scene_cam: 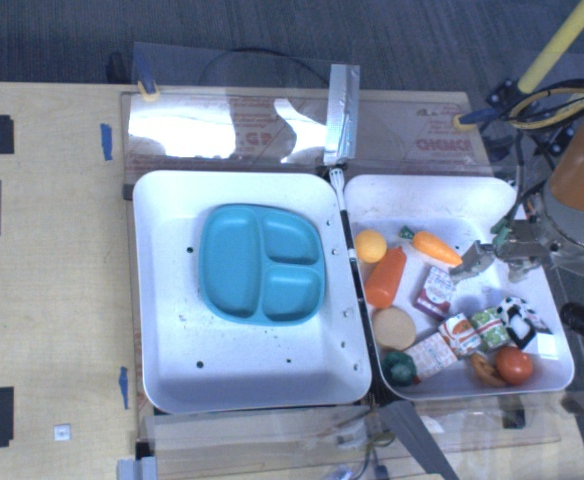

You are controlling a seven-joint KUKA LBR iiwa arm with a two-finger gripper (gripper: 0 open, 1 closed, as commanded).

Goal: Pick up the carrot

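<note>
Closest to the lens, at 5 o'clock, the right bin (547, 368) holds a tomato (515, 365), food packets (459, 336) and a green piece (401, 368). Toward 3 o'clock lies the carrot (437, 247), free on the bin floor, with a yellow lemon (370, 245) at its 9 o'clock. Just beside the carrot's tip sits the end effector (476, 255); whether its fingers are spread I cannot tell. At 9 o'clock, the left bin (162, 298) carries 1 blue divided plate (262, 264).
</note>
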